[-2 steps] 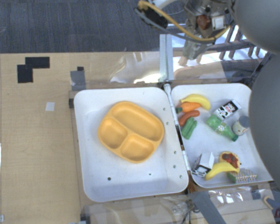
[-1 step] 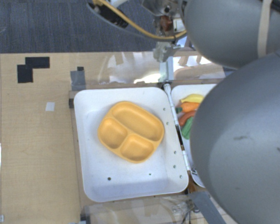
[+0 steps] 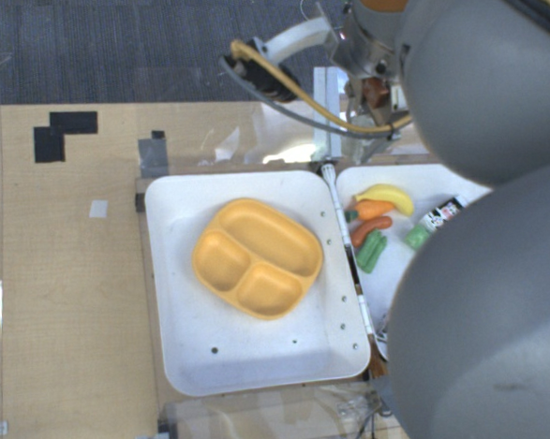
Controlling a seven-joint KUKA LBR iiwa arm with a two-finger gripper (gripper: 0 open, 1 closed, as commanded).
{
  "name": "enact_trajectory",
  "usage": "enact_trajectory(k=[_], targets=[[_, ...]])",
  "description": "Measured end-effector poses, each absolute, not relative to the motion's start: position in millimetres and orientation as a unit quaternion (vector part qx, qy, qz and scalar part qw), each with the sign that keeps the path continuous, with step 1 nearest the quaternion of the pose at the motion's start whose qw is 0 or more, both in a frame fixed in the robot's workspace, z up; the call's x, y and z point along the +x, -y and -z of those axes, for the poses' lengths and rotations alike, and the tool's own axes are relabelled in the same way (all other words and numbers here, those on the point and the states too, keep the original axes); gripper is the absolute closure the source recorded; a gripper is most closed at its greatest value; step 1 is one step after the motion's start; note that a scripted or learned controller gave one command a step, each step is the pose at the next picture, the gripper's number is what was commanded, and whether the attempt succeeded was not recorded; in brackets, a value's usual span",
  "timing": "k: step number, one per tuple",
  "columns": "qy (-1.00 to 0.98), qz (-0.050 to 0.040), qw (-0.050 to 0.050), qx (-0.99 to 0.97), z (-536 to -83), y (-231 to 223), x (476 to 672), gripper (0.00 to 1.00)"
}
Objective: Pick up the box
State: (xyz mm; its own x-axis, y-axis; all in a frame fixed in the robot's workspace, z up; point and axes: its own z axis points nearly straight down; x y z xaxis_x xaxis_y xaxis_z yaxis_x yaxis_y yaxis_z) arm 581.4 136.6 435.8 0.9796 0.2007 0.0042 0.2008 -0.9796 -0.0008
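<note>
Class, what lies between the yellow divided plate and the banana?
In the camera view, the two bins' adjoining rims lie between the yellow plate and the banana.

Spotted the box (image 3: 441, 213) in the right bin (image 3: 392, 285), toward the far half. Small and slim, dark-faced with white patches or print, too small to read. Lay flat on the white floor, long side slanted, running from lower left up to upper right in the camera view. Sat just beside a light green piece (image 3: 417, 236) at the lower-left end; could not tell whether touching. Rested to the right of the banana (image 3: 386, 199), apart from it. Upper-right end cut off by the edge of the grey arm (image 3: 491, 86), so could not judge full length or shape beyond that point.
</note>
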Motion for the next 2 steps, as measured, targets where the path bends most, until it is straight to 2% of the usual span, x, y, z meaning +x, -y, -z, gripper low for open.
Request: enact_trajectory(k=[1, 2], targets=[[0.14, 0.0009, -0.001, -0.99, -435, -77, 538.0, 1.0], [0.102, 0.0017, 0.0, -0.995, -435, -88, 554.7, 1.0]])
